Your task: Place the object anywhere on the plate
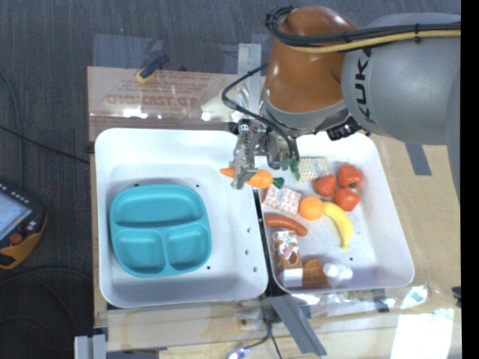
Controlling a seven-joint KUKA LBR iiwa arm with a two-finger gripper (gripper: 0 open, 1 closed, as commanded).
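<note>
Midway: claw (251, 172) grasping carrot (254, 178) over the bins' divider.
Plate (159, 227) is waiting at 8 o'clock; the drop is remaining.

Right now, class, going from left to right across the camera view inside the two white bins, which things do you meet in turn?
Teal divided plate → toy carrot at the hand → sausage → orange → banana.

The grey arm (404, 73) reaches in from the right, end effector (251, 172) pointing down, fingers closed
</note>
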